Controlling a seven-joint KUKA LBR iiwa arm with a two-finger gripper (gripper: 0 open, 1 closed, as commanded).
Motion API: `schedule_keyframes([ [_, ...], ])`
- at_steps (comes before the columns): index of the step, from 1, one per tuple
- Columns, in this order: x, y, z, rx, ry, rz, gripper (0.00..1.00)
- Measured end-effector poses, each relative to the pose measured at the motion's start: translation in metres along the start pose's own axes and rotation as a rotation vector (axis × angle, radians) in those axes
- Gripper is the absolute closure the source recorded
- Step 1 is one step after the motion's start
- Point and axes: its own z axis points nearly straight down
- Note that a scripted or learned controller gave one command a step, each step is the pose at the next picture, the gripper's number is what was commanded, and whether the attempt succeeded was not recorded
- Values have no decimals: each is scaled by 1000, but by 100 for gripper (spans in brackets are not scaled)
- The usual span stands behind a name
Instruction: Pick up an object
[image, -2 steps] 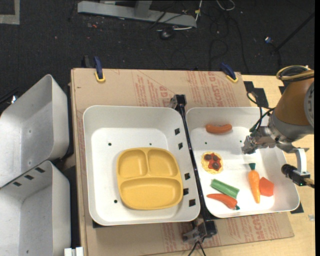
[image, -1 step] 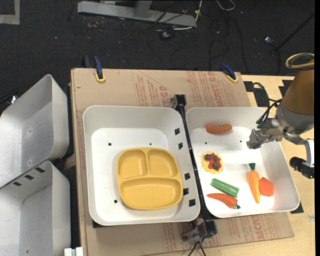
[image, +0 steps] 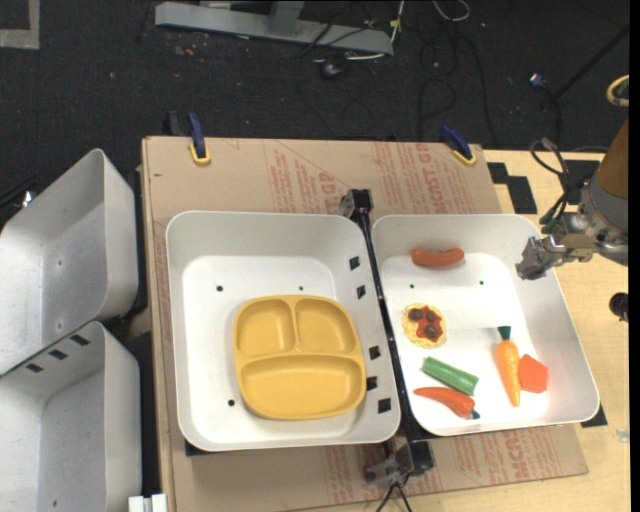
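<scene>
Six small toy foods lie in the right bin (image: 575, 330), and any of them could serve as the thing to pick. A hot dog sausage (image: 438, 257) rests near the bin's far edge, well apart from the others. A round mini pizza (image: 424, 322) sits close to the bin's left wall, about midway along it. Toward the near edge, a green pepper (image: 450, 375) and a red chili (image: 446, 400) lie side by side, almost touching. A carrot (image: 509, 368) lies lengthwise by the near right corner, with an orange-red piece (image: 533, 374) pressed against its right side.

All look like light, hard plastic with smooth, possibly slippery skins, and they are unlikely to be damaged by a firm squeeze. The sausage seems the easiest target: it stands alone, and a pinch across its narrow middle should hold. The carrot would want a grip across its thick upper half, though its neighbour crowds one side. The flat pizza offers little to grasp.

The left bin (image: 190, 300) holds a yellow divided plate (image: 298, 356).

The tool (image: 533, 257) hangs at the right bin's far right corner, just above the rim, with nothing seen in it. Whether it is spread or closed cannot be told from this angle.
</scene>
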Motion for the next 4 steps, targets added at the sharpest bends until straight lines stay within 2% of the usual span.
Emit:
schedule_keyframes([
  [1,0,1,-28,1,1,0,100],
  [2,48,-11,-36,5,4,-4,100],
  [3,100,-13,-31,7,3,-4,100],
  [4,155,-27,-19,8,4,-5,100],
])
